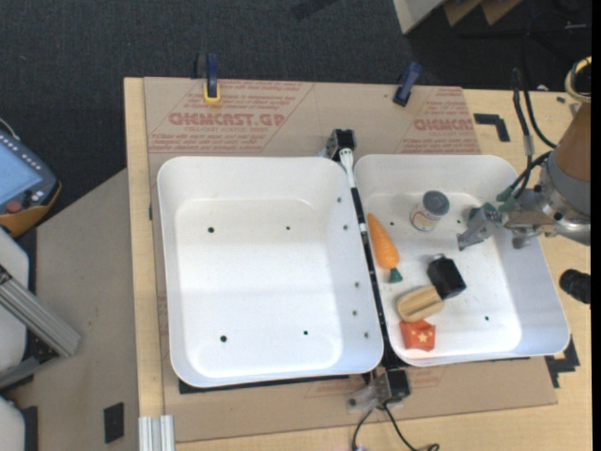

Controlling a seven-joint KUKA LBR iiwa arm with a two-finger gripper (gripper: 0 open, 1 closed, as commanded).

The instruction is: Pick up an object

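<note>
The right bin (526,289) holds an orange carrot (381,241) by its left wall, a small grey-capped jar (431,209), a black block (446,277), a tan bread-like piece (420,302) and a red piece (419,335) near the front. My gripper (477,229) hangs over the right part of this bin, to the right of the jar and above the black block. Nothing shows between its fingers.
The left bin (188,195) sits beside the right one, joined along a black divider strip (362,242). Blue clamps (210,75) hold the cardboard base at the back. Cables (522,125) run down the arm at the right.
</note>
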